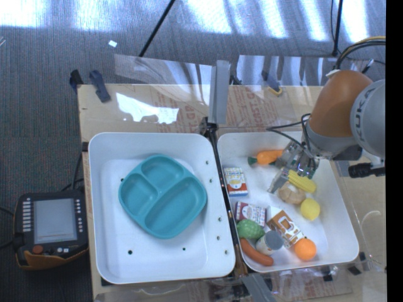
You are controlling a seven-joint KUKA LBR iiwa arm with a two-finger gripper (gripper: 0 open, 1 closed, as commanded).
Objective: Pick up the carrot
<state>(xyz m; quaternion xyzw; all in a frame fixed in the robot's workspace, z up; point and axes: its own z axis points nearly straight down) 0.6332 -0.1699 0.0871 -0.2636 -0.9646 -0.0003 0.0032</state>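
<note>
Hovering low in the right bin (330,194), the gripper (291,168) sits just right of the carrot (269,156); fingers open, nothing between them. Finger tips are small, metallic and partly blurred, so whether they touch anything beneath is not readable.

Carrot: lies in the bin's upper part, long axis near horizontal, tilted slightly. Green leafy end points left, orange body runs right toward the gripper. Its right end is hidden behind the gripper hardware.

Room around it: bare white floor above and to the left of the carrot, up to the bin wall. Below it, a small juice carton (235,181) lies near the dividing edge.

Just under the gripper: a yellow corn cob (301,182), a potato (291,194) and a lemon (310,209), closely packed. Further down the bin is crowded: a brown box (286,223), an orange (305,249), a green vegetable (250,229), a sausage (257,253).

Left bin (107,162) holds a teal divided plate (162,195), well apart.

Arm body is cut off at the right.
</note>
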